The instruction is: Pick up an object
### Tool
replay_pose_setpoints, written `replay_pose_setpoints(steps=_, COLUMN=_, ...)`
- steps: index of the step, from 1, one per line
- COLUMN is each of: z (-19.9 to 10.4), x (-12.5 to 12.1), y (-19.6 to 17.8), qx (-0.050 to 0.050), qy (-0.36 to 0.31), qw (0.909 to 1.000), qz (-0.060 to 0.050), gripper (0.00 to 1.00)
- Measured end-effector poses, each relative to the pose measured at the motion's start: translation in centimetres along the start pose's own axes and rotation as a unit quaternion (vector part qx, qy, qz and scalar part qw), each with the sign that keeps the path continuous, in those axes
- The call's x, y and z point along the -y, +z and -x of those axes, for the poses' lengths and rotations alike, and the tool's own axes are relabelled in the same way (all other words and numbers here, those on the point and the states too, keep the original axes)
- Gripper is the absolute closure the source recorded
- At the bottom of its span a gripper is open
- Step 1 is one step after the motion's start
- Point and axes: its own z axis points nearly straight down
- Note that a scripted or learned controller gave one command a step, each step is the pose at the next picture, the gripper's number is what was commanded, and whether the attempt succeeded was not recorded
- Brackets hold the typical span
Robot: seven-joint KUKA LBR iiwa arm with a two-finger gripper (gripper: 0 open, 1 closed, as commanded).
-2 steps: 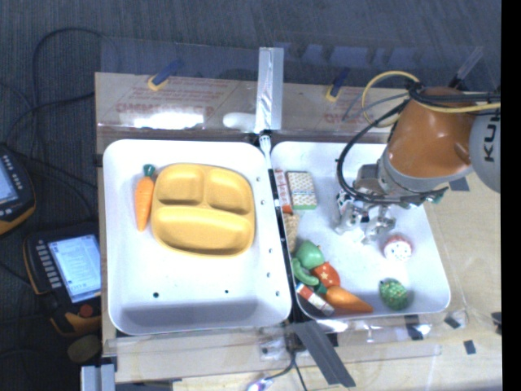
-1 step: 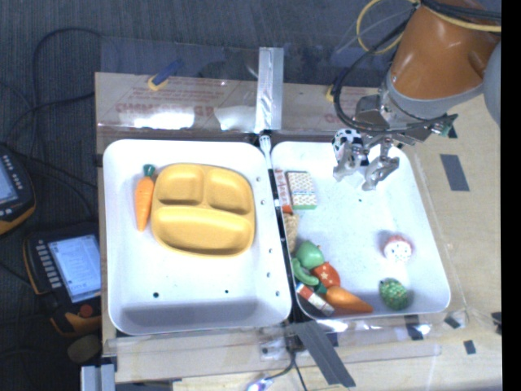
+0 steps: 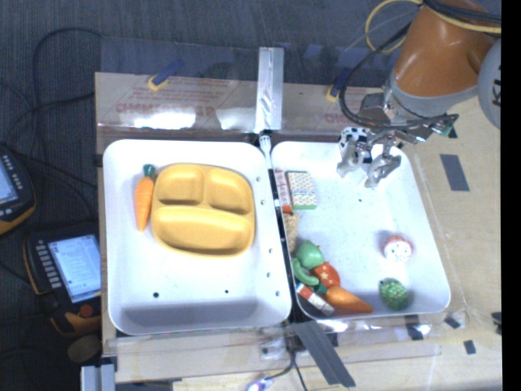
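Observation:
My gripper [image 3: 365, 168] hangs over the back of the right bin [image 3: 423, 210], fingers spread apart with nothing between them. Below it in that bin lie a small patterned box [image 3: 300, 190] at the left wall, a red-and-white round toy [image 3: 397, 249], a green leafy ball [image 3: 394, 293], and a heap of toy vegetables [image 3: 321, 282] with an orange carrot piece at the front left. The left bin [image 3: 122, 243] holds a yellow divided tray [image 3: 203, 208] and a toy carrot [image 3: 144, 199] beside it.
A metal divider post [image 3: 269, 88] stands behind the seam between the bins. Cables [image 3: 358, 96] loop from the arm at the back right. A handheld pendant and a screen [image 3: 65, 263] lie off the bench at left.

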Motion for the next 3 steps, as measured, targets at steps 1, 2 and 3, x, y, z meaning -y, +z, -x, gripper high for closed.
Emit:
replay_pose_setpoints(steps=1, z=-0.6, x=1.4, y=3.1, qx=-0.001, qy=-0.045, qw=0.9990, qz=0.000, gripper=1.00)
replay_pose_setpoints(steps=2, z=1.9, x=-0.3, y=7.9, qx=0.000, qy=-0.084, qw=0.9964, qz=0.002, gripper=1.00)
replay_pose_setpoints(steps=3, z=-3.1, x=-4.7, y=11.8, qx=-0.001, qy=-0.199, qw=0.9799, qz=-0.005, gripper=1.00)
